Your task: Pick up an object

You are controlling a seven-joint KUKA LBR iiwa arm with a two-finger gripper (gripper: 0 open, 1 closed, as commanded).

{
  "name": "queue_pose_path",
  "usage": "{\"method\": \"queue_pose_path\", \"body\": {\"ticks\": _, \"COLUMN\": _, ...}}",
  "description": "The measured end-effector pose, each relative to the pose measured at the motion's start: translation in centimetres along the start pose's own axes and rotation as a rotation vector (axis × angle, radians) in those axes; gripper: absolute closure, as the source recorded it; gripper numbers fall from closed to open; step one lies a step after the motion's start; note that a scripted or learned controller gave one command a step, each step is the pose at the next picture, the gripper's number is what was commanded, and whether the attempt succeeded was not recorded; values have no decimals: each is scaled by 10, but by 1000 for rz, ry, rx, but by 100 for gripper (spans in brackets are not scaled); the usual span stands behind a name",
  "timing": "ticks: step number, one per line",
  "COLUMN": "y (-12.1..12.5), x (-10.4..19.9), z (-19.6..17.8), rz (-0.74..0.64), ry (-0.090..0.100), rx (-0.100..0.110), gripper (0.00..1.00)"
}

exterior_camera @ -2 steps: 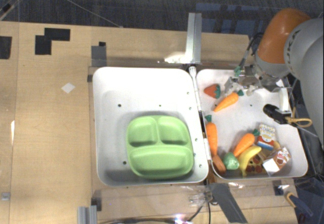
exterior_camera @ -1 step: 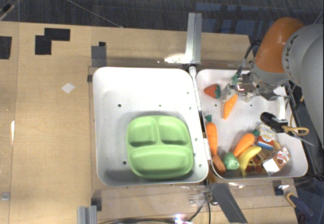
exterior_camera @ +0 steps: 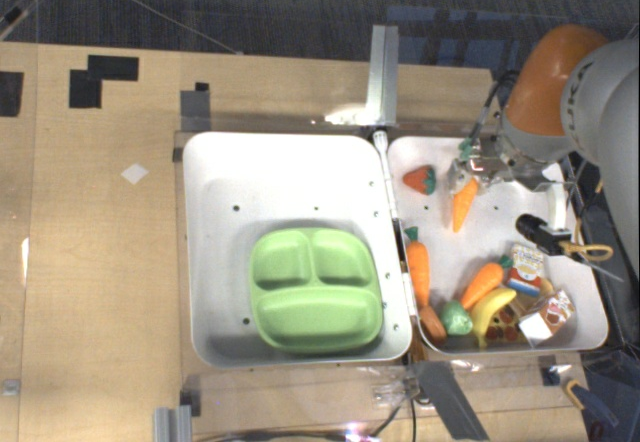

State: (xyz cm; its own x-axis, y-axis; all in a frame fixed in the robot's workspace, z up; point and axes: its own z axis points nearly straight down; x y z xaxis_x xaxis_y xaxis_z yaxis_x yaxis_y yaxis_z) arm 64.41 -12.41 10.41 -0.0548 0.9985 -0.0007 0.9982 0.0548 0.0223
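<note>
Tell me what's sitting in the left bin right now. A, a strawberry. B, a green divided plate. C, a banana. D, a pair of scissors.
B: a green divided plate with three compartments lies in the left bin, toward its near side, while the toy foods are in the right bin.

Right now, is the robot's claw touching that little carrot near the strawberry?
Touching. In the camera view the gripper sits right over the top of the small carrot, no gap between them. Whether it really grips it is unclear.
</note>
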Motion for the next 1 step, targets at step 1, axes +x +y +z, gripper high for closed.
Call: {"method": "queue_pose_path", "body": {"ticks": 1, "y": 12, "x": 105, "z": -83, "rz": -18, "ry": 2, "rx": 15, "gripper": 100}}
